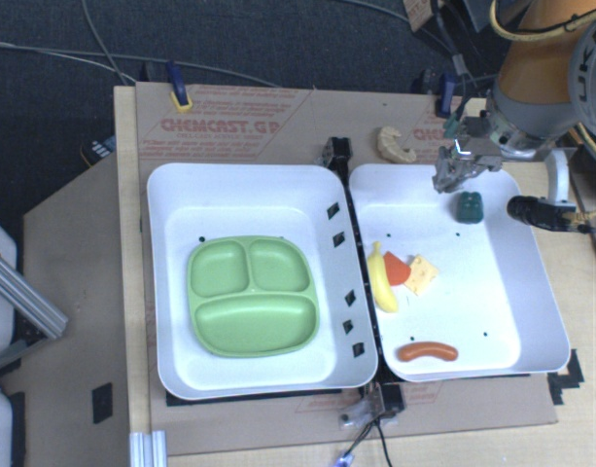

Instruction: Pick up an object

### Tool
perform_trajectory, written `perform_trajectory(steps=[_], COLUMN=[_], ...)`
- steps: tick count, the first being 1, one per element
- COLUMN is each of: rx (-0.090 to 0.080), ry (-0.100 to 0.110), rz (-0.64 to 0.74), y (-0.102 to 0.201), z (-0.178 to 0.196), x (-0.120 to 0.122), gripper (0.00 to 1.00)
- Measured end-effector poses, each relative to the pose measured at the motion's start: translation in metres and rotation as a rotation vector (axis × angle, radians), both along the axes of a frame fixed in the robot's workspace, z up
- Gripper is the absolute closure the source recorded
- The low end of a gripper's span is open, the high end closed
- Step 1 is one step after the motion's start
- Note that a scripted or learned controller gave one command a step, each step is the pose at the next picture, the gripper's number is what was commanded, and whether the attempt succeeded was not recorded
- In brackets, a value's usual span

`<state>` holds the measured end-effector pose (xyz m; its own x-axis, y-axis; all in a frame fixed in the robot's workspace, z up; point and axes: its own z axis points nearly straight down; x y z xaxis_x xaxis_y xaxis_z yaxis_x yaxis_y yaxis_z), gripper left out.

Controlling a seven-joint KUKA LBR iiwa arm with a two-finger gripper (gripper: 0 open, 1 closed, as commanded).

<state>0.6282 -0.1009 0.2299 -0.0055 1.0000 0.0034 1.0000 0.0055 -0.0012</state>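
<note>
The right bin (531,300) holds several small things. A yellow banana (381,280) lies near its left wall, with a red piece (397,269) and a pale yellow chunk (421,274) touching beside it. An orange-red sausage (428,352) lies near the front wall. A small dark green object (469,205) sits at the back of the bin. My gripper (457,175) hangs over the bin's back edge, just above and left of the green object, and nothing shows between its tips.
The left bin (171,212) bears a light green divided plate (252,294). A beige curved object (396,144) lies on the cardboard behind the right bin. Black clips line the divider (348,261) between the bins.
</note>
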Motion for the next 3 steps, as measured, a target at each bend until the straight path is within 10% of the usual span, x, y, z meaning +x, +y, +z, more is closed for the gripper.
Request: perform_trajectory(steps=[3], rx=[0.0], ry=[0.002], rz=[0.001], y=[0.168], z=[0.003], x=[-0.041], gripper=[1.0])
